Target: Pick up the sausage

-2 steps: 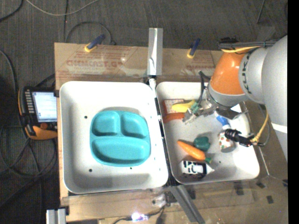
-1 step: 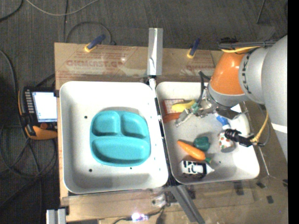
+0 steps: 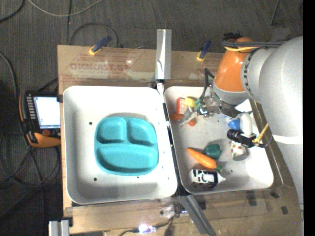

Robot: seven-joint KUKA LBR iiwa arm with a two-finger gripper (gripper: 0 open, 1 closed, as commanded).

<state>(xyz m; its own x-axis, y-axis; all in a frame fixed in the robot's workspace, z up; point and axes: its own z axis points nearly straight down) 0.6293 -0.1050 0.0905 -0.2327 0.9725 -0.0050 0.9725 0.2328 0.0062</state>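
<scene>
The sausage (image 3: 190,121) is, I think, the small reddish thing in the upper left part of the right bin (image 3: 261,181). It is tiny in the picture, so I am not fully sure. It lies on the white bin floor, just under a red and yellow pack (image 3: 180,104).

The pincer (image 3: 201,110) is right beside the sausage, a bit up and to the right of it. The big grey arm (image 3: 280,92) with its orange band (image 3: 231,75) comes in from the right side of the frame. The pincer looks dark and jumbled, so I cannot tell if it is apart or together. I cannot see the sausage held in it.

A toy sausage is likely light and a bit smooth. It may roll or slip away if it is pushed on one end. I think the best place to take it is the middle, across its thin side, so it does not pop out. The pack sits very close, so the pincer could bump it.

Lower in the same bin lie a carrot (image 3: 201,157), a black and white box (image 3: 204,177) and a white cup (image 3: 239,150). They are well apart from the sausage. The left bin (image 3: 78,181) holds a blue-green plate (image 3: 126,145).
</scene>
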